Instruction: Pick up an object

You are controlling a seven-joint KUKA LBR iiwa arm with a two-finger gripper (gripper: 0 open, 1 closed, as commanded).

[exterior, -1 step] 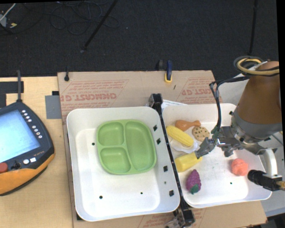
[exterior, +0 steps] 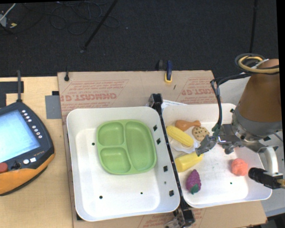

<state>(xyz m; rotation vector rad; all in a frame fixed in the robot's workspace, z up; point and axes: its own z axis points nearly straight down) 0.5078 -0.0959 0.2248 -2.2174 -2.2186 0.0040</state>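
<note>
- Two shallow white bins are seen side by side on a cardboard sheet (exterior: pixel 112 91), on which red print reading "CHEMCAST" appears twice, upside down, near its far edge.
- The left bin (exterior: pixel 84 185) is occupied by a green divided plate (exterior: pixel 126 147), set toward the far edge, with three compartments.
- In the right bin (exterior: pixel 222 190), a yellow corn cob (exterior: pixel 179 136) is found near the left wall, with a chicken drumstick (exterior: pixel 187 125) just beyond it toward the far edge and a chocolate-chip cookie (exterior: pixel 200 132) touching the drumstick's near side.
- A yellow block (exterior: pixel 188 161) is placed by the left wall, nearer the front, and a purple grape bunch (exterior: pixel 193 181) lies just in front of it.
- A pink-orange ball (exterior: pixel 239 167) is seen toward the right wall.
- The gripper (exterior: pixel 207 144) is positioned low over the middle of the right bin, between the cookie and the yellow block; whether its jaws are apart or together cannot be told.
- A teach pendant (exterior: pixel 18 144) with a lit screen rests at the bench's left edge.
- A blue-and-yellow clamp (exterior: pixel 168 71) is fixed at the cardboard's far edge.
</note>
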